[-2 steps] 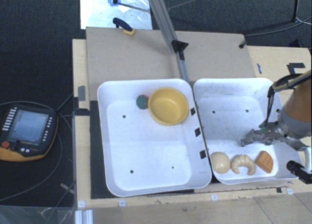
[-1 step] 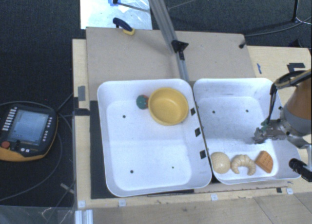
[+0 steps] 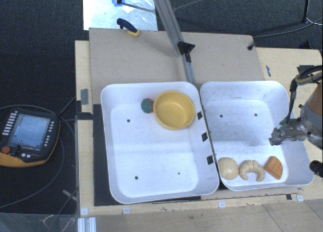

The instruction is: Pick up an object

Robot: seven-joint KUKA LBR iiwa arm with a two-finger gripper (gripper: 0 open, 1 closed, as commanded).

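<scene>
Three food items, a pale roll (image 3: pixel 227 168), croissant (image 3: pixel 252 170) and orange wedge (image 3: pixel 274 167), line the right bin's (image 3: pixel 237 92) near wall; the tool (image 3: pixel 280 136) hovers above the wedge, grip state unreadable, likely lining up a pick

You are looking at a robotics lab. A teach pendant (image 3: pixel 26 136) with a lit screen lies on dark carpet (image 3: pixel 40 34), its cable trailing. Two white bins (image 3: pixel 151 175) sit on a plain board surface (image 3: pixel 166 57). A metal stand pole (image 3: pixel 169 16) slants overhead. Tape marks the floor.
</scene>
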